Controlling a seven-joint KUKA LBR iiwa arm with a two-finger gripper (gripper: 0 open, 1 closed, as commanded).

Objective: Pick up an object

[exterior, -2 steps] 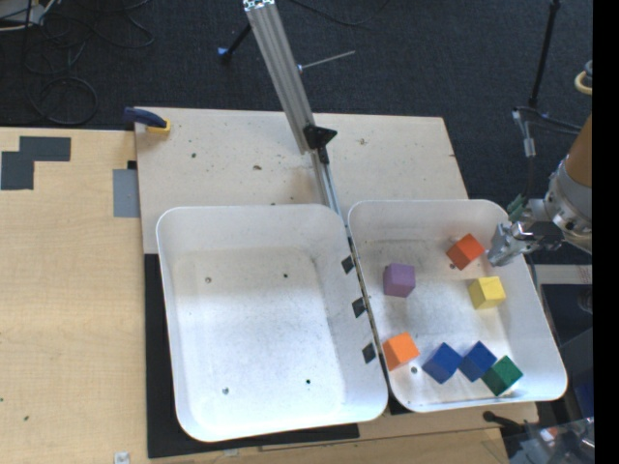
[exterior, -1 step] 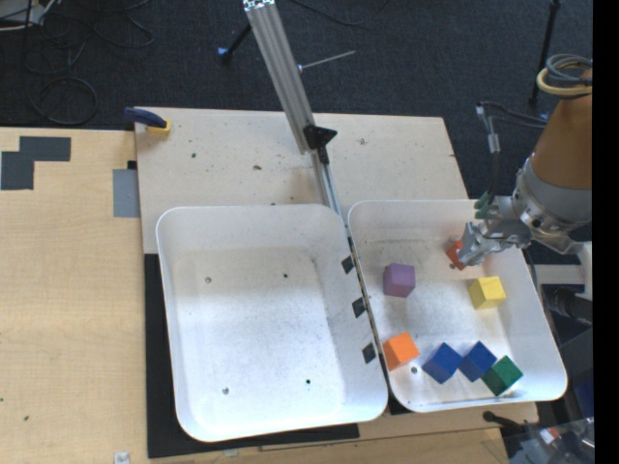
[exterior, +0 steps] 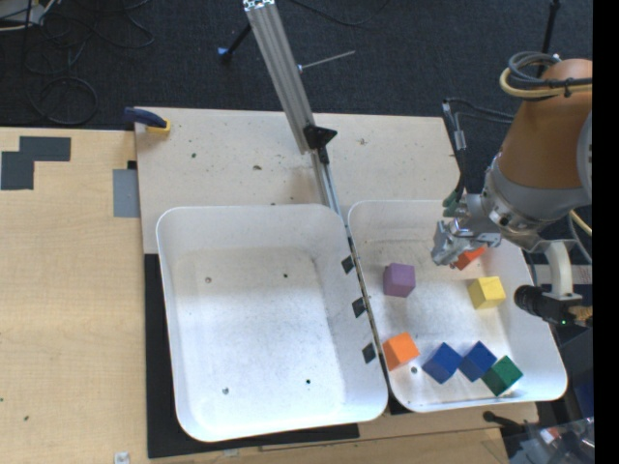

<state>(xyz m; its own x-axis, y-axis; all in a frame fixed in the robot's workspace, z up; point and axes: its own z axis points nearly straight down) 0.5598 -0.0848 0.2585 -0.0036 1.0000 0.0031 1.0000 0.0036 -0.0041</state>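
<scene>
Green block (exterior: 503, 374) in right bin (exterior: 542, 380), pale bench (exterior: 222, 158), dark carpet (exterior: 126, 37)

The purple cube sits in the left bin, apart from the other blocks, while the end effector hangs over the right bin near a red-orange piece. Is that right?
Not quite. The camera view shows the purple cube in the right bin, not the left bin. The rest stands: it sits apart from the other blocks, and the end effector hangs over the right bin near a red-orange piece.
</scene>
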